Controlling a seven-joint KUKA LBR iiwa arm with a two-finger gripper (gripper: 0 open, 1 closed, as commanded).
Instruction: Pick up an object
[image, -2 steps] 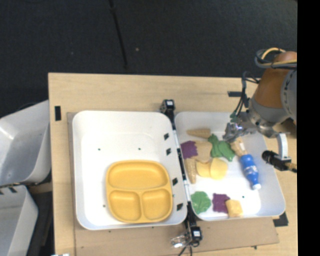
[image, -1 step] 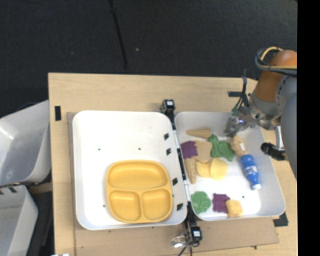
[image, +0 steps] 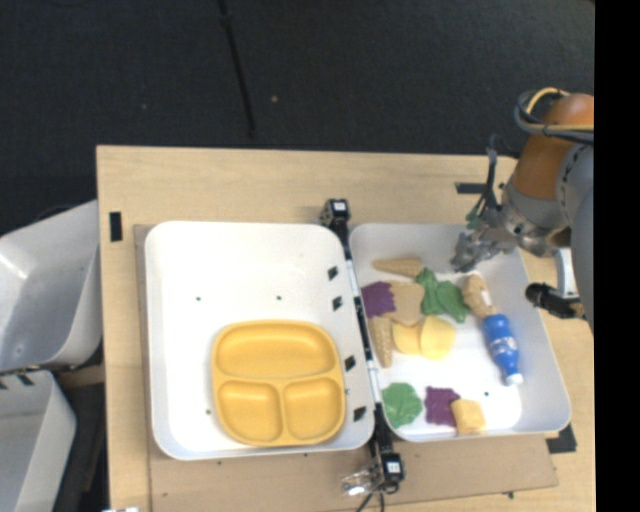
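The right bin holds several small toy pieces. Among them are a blue bottle, a yellow lump, a green leafy piece, two purple pieces, a green round piece, and tan pieces. My gripper hangs over the bin's far right corner, just above and behind the tan piece by the green one. Nothing shows between its fingertips.
The left bin holds a yellow divided tray near its front. Clamps stand on the divider between the bins at the back and front. A white object lies off the bench's left edge.
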